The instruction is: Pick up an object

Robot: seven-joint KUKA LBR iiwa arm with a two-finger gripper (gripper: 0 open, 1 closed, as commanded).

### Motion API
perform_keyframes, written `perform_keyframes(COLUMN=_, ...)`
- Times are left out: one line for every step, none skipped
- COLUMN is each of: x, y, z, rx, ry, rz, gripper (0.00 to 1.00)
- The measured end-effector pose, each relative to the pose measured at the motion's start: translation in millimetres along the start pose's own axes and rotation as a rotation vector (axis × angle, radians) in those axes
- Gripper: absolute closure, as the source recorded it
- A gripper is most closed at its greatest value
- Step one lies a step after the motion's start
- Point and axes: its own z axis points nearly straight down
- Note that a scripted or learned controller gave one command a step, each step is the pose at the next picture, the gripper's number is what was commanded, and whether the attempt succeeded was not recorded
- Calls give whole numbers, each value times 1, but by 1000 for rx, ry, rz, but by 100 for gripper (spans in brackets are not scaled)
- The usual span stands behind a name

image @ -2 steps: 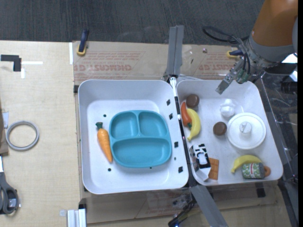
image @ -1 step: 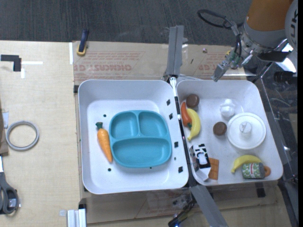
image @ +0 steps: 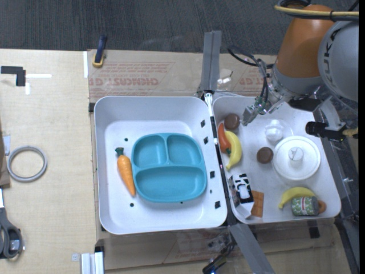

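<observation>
1. While weighing the coming grasp, took the small dark-brown round object [image: 231, 121] as the likely target. Lay in the far left corner of the right shallow white bin [image: 329, 178], just beside the grey two-finger gripper [image: 254, 112], on its left in the camera view.
2. Could not tell the state of the claw, whether apart or together.
3. Being round, showed no long axis, so probably needed no turning of the wrist.
4. Noted close neighbours:
   - a curved yellow banana [image: 233, 150] and a red-orange elongated piece [image: 222, 136], both just nearer the camera, along the bin wall;
   - a small white lump [image: 274, 132] and a round white lid-like dish [image: 295, 156], to the right.
5. Judged the left wall of the bin, close to the target, as the main hindrance.
</observation>
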Motion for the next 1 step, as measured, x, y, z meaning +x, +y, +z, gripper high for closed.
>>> perform_keyframes(x=-22, y=25, z=-91, rx=-2, ry=-2, rz=-4, gripper=100)
